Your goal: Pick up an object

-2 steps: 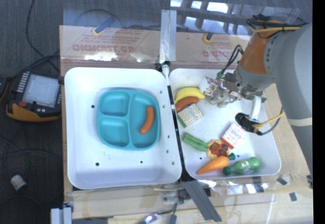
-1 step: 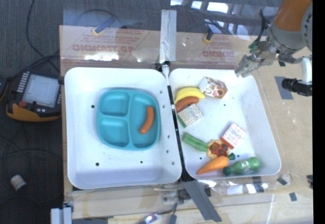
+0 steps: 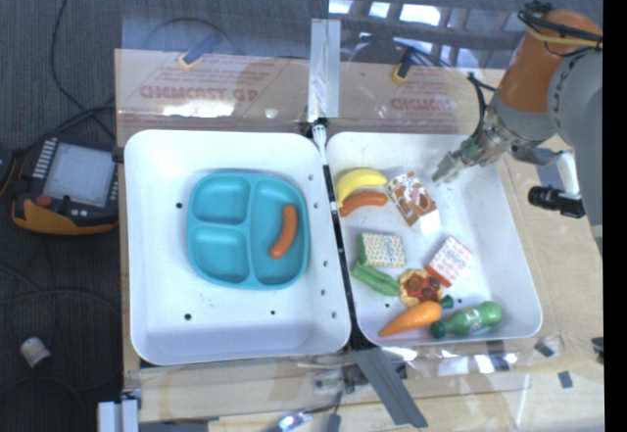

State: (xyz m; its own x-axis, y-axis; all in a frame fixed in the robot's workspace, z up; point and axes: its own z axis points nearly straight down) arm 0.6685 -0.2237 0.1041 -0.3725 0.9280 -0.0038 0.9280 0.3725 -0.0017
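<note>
arm: grey with the orange band, comes in from the upper right and angles down into the right bin (image 3: 519, 254)
gripper (image 3: 443, 171): low over the back part of the right bin, just right of the little red and white carton (image 3: 411, 198), nothing between the fingers as far as I can see, can't really tell if they're apart or together
right bin stuff: banana (image 3: 359, 181) with an orange sausage (image 3: 364, 201) right under it by the divider, cracker box (image 3: 381, 249) in the middle, green pod (image 3: 375, 278) below it, red and white box (image 3: 451, 261) to the right, carrot (image 3: 413, 318) and green bottle (image 3: 470, 319) along the front edge
left bin (image 3: 157, 322): blue divided tray (image 3: 230, 229) with a second sausage (image 3: 284, 230) in its right compartment
table: both bins sit side by side on it
</note>
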